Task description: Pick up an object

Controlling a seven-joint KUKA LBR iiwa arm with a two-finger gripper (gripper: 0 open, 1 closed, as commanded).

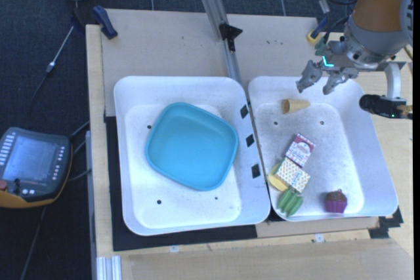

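Gripper (325, 80) was seen spread open, nothing grasped | positioned at 1 o'clock of ice-cream cone (294, 105) | right bin (374, 141) below.

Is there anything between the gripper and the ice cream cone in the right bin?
Nothing visible. The gripper hangs open above the far edge of the right bin, and the cone lies alone just beside it on bare bin floor.
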